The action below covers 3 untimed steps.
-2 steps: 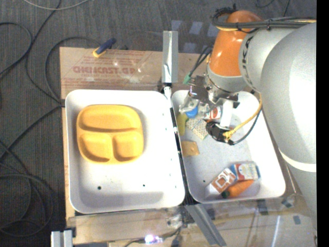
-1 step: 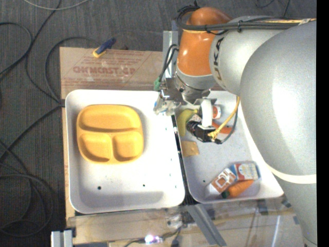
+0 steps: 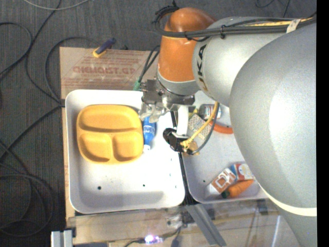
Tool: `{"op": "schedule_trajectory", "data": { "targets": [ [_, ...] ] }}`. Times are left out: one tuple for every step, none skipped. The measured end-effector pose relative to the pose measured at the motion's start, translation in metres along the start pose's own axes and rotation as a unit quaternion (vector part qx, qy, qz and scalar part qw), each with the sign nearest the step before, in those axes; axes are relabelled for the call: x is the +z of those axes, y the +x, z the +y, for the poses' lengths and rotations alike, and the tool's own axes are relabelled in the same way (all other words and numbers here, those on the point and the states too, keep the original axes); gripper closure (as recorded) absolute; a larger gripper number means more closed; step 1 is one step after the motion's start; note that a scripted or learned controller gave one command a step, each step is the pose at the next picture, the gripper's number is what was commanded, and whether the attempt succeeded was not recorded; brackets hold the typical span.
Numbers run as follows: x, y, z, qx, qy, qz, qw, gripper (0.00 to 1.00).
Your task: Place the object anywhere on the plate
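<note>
Pincer [image 3: 149, 118] — (blue) object [image 3: 148, 134] between fingers

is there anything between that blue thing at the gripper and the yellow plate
Nothing visible. The small blue object sits below the gripper, right at the edge of the yellow three-compartment plastic plate in the left white bin.

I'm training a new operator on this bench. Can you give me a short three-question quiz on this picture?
1. True or false: the blue object lies on the yellow plate.
2. Which bin holds the carrot: A) left bin, B) right bin?
3. The plate has ___ compartments.

Key: 1 false, it is beside the plate's right edge, under the pincer; 2 B; 3 three.
</note>
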State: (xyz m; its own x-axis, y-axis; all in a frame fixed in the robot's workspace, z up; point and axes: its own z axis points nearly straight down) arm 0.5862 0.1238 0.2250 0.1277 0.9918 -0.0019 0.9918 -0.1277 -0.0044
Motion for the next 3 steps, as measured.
{"op": "schedule_trajectory", "data": {
  "targets": [
    [0.018,0.062,-0.023,-0.1,0.0,-0.001,0.995,1.0],
    [-0.012,0.047,-0.003,-0.128,0.0,0.0,0.9918,1.0],
    [0.019,0.106,-0.01,-0.165,-0.001,-0.001,0.9863,1.0]
  ]
}}
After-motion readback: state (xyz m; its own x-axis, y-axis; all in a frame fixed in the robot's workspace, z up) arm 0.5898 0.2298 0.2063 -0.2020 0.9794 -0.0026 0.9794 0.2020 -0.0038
